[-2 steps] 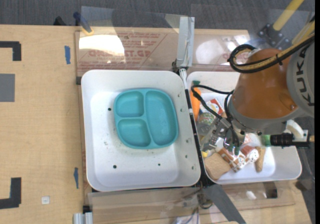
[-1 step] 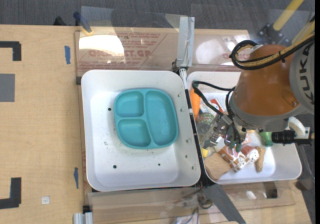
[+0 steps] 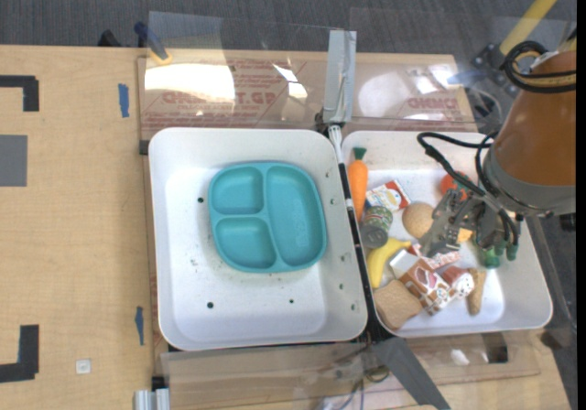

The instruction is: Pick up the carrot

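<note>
a: where was the carrot [image 3: 357,185]?

b: against the right bin's [image 3: 526,307] left wall, long axis running front to back, green top far. it lay leftward of my gripper [image 3: 450,232].

a: gripper's state?

b: i couldn't tell.

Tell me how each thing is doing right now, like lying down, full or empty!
carrot: lying flat along the left wall of the right bin, not held.
blue plate: right way up in the left bin, nothing in its three sections.
gripper: low over the pile of toy food, away from the carrot.
banana: lying in the pile.
</note>
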Controlling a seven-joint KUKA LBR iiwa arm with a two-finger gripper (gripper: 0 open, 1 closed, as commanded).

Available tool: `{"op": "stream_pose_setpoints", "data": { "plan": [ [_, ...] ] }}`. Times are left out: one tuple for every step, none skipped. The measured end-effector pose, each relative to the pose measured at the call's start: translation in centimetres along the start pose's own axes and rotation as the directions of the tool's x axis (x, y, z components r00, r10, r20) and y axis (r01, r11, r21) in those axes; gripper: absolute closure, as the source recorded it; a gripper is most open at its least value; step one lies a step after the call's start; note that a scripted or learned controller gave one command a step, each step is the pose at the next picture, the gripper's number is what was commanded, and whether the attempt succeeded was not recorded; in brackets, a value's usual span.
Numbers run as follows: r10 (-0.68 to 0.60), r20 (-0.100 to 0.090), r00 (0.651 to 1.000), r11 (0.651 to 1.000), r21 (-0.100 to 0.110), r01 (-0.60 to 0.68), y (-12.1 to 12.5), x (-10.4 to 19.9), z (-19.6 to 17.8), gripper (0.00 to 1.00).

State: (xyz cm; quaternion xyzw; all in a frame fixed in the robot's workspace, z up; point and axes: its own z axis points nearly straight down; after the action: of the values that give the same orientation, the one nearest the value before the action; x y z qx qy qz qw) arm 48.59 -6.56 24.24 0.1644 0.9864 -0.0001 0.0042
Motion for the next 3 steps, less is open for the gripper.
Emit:
{"op": "stream_pose_setpoints", "data": {
  "plan": [
    [0.065,-0.004,0.998,0.998,0.002,-0.065,-4.3,-10.5,1.4,1.0],
    [0.061,-0.001,0.998,0.998,0.0,-0.061,-4.0,-10.5,1.3,0.0],
    [0.137,0.003,0.991,0.991,0.001,-0.137,-9.5,-15.0,14.6,0.0]
  ]
}}
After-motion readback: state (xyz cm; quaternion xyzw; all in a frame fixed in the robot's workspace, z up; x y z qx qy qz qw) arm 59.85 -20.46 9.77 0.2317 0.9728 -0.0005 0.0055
